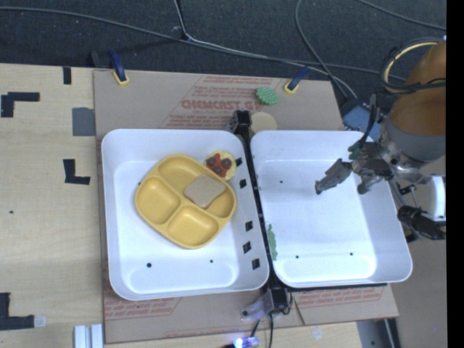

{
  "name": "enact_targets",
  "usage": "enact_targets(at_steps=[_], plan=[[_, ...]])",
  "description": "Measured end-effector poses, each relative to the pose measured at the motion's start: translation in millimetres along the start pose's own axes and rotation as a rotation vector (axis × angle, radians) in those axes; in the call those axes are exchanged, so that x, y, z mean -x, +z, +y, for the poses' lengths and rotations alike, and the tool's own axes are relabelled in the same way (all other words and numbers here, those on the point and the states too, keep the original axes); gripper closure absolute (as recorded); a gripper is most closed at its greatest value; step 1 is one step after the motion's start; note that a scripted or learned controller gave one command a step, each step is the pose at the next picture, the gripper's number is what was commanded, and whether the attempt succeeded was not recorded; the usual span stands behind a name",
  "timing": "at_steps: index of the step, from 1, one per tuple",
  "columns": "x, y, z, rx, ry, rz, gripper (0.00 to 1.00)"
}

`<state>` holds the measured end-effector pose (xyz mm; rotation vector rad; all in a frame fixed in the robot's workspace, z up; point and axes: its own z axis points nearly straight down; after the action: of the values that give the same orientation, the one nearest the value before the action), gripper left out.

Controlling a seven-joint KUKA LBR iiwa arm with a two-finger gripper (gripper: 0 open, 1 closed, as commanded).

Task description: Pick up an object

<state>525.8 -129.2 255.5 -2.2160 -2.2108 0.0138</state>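
Camera view: two shallow, glossy white bins sit side by side on the table, over brown cardboard. In the left bin lies a yellow plastic tray with rounded compartments; a flat tan square like a bread slice rests in its middle-right compartment, and a small dark red piece sits at its far right edge. The gripper hangs over the right bin, far right part, its dark fingers spread apart, grasping nothing. A green knobbly disc lies on the cardboard beyond the bins.
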Motion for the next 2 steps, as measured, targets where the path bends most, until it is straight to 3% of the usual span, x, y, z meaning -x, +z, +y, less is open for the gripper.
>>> enact_targets(at_steps=[1, 2], plan=[[0, -7, 2, 0.013, -0.004, -0.002, 0.0], [-2, 39, -5, 0.01, -0.003, -0.002, 0.0]])
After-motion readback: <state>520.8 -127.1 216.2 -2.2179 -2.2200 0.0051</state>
